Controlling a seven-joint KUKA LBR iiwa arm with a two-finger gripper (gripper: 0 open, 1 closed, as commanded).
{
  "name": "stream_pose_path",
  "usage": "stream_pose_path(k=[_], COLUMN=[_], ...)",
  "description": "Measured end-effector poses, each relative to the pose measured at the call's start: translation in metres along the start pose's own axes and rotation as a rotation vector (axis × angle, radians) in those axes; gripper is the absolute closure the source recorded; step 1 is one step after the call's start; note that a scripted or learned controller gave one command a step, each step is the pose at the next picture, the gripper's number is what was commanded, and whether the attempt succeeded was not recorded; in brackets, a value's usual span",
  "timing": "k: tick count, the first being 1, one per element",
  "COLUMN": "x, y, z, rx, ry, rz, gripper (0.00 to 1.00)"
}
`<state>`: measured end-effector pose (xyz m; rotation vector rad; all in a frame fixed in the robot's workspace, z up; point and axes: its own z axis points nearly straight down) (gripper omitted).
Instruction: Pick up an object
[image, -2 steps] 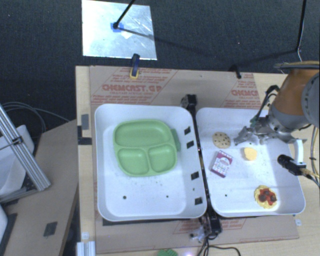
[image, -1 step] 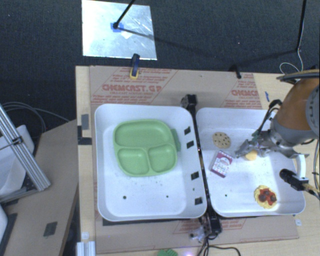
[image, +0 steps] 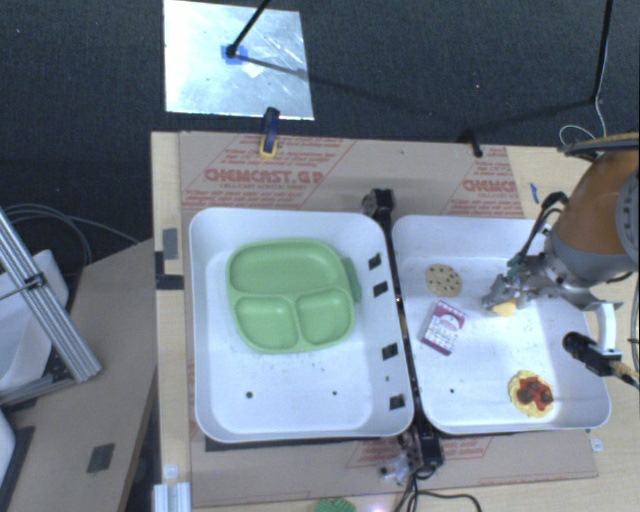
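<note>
The gripper (image: 505, 296) is down inside the right-hand bin (image: 470, 405), its grey fingers pointing toward the bin's middle. A small yellow block (image: 505, 308) sits right at the fingertips, partly covered by them. It appears to lie between or just under the tips, but the slanted view does not settle whether the fingers are closed on it or merely resting around it, so I cannot tell how wide they stand or whether they have a hold.

The step in hand looks like the grasp itself. To do it well, the fingers should straddle the block evenly, one tip on each side, before closing; a lopsided approach would likely push the piece along the smooth white floor instead of trapping it. Closing should finish before any lift, and the lift should go straight up so the block is not dragged out.

Other candidates lie away from the fingers: a round tan cookie (image: 442, 279) beyond the tips toward the divider, a small pink-and-white packet (image: 442, 328) beyond and below them, and a pizza-like toy with red topping (image: 531, 392) well apart, near the bin's lower corner. The green divided plate (image: 291, 296) rests in the left bin (image: 290, 405), far from the fingers.
</note>
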<state>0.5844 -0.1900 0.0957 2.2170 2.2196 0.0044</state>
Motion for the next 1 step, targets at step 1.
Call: stream_pose_path(k=[1], x=[0.0579], y=[0.0512], z=[-0.1150], rx=[-0.010], ry=[0.000], rz=[-0.010], gripper=[1.00])
